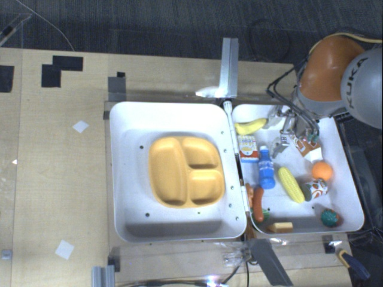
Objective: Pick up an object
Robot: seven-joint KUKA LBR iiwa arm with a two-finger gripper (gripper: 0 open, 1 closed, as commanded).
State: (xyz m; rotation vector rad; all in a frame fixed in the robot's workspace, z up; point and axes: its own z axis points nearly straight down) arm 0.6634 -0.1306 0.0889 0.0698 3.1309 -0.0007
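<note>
The gripper (286, 137) hangs low over the back part of the right bin (350, 178), near the bin's far edge, with the arm (335, 70) reaching in from the worktop's right side. Whether it is open or closed cannot be told from this slant, and nothing shows clamped in it, so the pick looks not yet made. Candidates lie close by: a banana (251, 125) just beside it toward the bin's back left corner, a small carton (248, 147) and a blue bottle (266, 170) along the left wall, a corn cob (291, 184) in the middle, an orange (322, 171) toward the right wall. The left bin (128, 178) holds a yellow divided tray (185, 171). What remains, by my reading, is the whole grasp: settle on one item, close and lift it clear.
</note>
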